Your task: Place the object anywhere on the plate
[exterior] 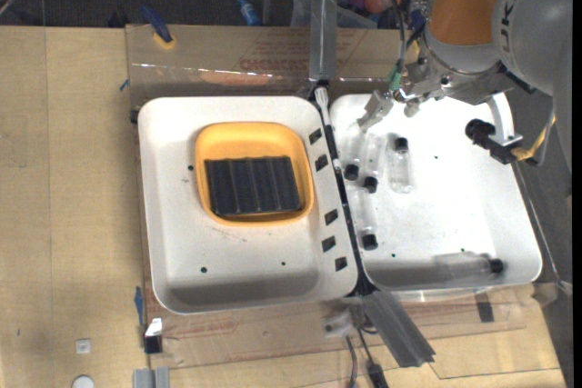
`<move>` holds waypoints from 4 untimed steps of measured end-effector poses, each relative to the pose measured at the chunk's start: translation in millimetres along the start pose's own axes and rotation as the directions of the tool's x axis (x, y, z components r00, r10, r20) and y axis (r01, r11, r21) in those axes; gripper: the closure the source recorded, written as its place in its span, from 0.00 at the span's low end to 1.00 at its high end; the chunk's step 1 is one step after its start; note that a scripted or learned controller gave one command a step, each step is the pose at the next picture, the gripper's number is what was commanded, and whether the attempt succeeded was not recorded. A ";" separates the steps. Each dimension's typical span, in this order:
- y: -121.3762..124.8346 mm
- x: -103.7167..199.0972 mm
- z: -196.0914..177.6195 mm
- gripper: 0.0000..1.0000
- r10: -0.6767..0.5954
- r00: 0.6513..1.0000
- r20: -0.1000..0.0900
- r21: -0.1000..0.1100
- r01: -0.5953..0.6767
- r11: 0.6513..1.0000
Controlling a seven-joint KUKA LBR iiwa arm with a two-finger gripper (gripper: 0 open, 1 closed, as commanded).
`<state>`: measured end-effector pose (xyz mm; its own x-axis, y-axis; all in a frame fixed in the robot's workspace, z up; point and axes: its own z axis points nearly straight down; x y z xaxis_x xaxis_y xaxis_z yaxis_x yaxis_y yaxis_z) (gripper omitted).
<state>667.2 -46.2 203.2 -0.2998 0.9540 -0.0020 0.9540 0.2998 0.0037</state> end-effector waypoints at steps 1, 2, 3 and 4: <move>-8.6 -27.8 -14.2 0.00 -0.005 1.000 0.001 0.000 0.005 1.000; -5.3 -18.0 -9.8 0.00 -0.232 0.973 -0.003 0.002 0.232 0.973; -2.7 -12.1 -28.9 0.00 -0.468 0.884 0.002 -0.003 0.468 0.884; -59.0 -89.8 -21.7 0.00 -0.555 0.832 -0.002 0.001 0.555 0.832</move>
<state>637.8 -149.6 224.9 -0.7789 0.6272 -0.0017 0.6272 0.7789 0.0013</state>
